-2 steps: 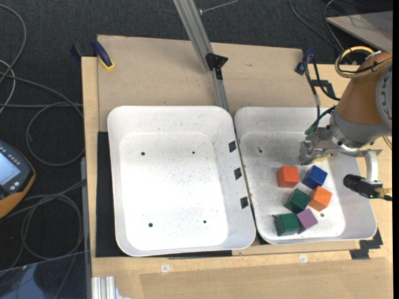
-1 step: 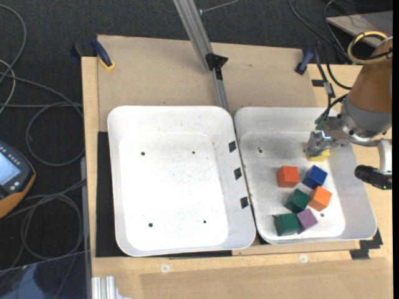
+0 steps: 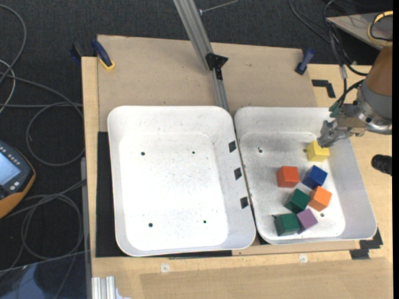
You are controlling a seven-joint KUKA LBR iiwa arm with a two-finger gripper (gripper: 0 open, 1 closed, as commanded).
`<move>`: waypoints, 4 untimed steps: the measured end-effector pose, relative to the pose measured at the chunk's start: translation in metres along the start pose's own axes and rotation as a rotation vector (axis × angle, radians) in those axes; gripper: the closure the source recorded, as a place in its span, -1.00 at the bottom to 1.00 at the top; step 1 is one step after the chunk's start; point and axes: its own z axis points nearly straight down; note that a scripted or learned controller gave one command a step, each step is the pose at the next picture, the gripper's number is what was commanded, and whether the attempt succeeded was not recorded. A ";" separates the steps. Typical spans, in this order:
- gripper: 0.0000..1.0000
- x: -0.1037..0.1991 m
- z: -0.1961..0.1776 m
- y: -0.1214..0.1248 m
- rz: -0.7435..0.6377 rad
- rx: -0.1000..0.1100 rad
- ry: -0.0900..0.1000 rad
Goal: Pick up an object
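Observation:
The right bin [image 3: 268, 129] holds several small blocks. A yellow block [image 3: 317, 151] lies near its far right side. A red block [image 3: 288, 176], a blue block [image 3: 315, 175], an orange block [image 3: 321, 198], two green blocks [image 3: 298, 199] [image 3: 287, 223] and a purple block [image 3: 307, 218] lie closer to the front. My gripper [image 3: 328, 137] hangs at the bin's far right, just above and touching or nearly touching the yellow block's upper right corner. No block shows between its fingers.
The left bin [image 3: 124, 123] sits beside the right one. A slanted metal pole [image 3: 201, 39] rises from the back between the bins. Blue clamps [image 3: 104, 56] [image 3: 305, 60] hold the board's far corners. Cables lie on the floor at left.

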 end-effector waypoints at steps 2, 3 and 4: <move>1.00 0.052 -0.019 0.004 -0.005 0.009 0.005; 1.00 0.098 -0.019 0.011 -0.005 0.008 0.004; 1.00 0.154 -0.024 0.000 -0.006 0.009 0.006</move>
